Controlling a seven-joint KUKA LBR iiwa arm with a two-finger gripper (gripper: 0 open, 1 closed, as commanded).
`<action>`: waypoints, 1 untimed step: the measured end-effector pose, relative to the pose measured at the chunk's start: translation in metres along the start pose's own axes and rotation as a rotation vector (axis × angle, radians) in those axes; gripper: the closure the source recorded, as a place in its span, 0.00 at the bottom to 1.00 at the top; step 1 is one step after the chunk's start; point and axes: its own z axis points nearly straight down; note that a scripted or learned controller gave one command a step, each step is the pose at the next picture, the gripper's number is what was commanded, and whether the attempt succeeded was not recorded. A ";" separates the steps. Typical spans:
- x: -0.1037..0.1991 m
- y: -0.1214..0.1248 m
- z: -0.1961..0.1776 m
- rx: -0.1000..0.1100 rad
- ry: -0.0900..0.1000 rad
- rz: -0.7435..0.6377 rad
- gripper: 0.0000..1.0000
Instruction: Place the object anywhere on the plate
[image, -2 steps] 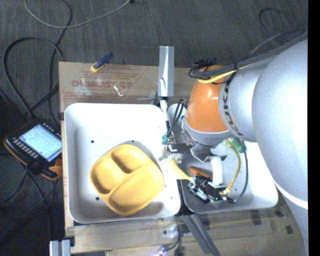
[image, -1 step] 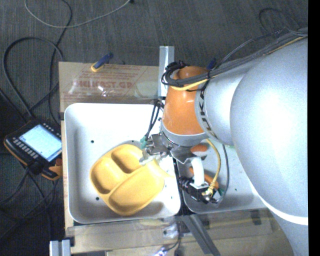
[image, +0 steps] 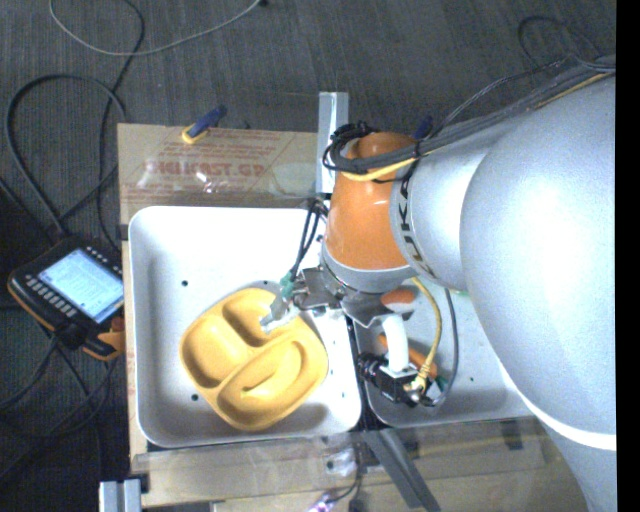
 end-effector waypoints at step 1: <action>0.016 0.077 -0.052 -0.005 -0.003 0.038 0.00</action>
